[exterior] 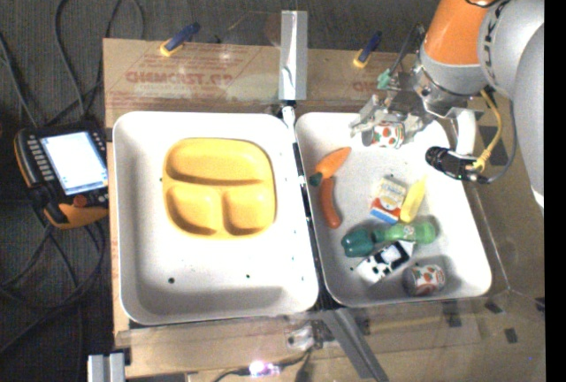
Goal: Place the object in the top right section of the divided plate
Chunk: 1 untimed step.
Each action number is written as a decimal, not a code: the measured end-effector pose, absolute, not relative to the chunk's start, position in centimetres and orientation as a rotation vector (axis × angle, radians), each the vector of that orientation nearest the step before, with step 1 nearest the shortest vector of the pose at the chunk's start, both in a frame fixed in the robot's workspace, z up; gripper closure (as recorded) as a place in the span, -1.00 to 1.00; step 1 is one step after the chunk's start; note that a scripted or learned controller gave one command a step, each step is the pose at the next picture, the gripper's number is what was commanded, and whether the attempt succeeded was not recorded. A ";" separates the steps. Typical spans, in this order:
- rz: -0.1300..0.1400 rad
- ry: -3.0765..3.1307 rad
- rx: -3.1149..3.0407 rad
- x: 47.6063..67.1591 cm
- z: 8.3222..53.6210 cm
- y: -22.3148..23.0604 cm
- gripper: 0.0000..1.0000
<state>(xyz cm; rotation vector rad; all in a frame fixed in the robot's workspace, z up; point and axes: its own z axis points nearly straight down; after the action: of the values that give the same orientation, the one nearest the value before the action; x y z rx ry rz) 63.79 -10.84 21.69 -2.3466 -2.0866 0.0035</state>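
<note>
Dark carpet and loose cables surround the tabletop (190, 75), which carries two white bins. At nine o'clock, the left bin (133, 283) holds the yellow divided plate (220, 187); all its sections are bare, so the placing is yet to come. The tool (386, 126) hangs at the one o'clock corner of the right bin (469, 270), touching a small white ball with red marks (386, 136), probably the object to move. I cannot tell whether it has hold of it. An orange carrot (329, 179) and other toys lie nearby.
</note>
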 end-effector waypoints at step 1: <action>0.006 -1.776 -2.587 59.2 21.1 -7.2 1.00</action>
<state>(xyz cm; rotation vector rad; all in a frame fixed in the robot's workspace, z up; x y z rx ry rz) 59.16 -7.18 21.09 -2.5870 -1.7755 0.0055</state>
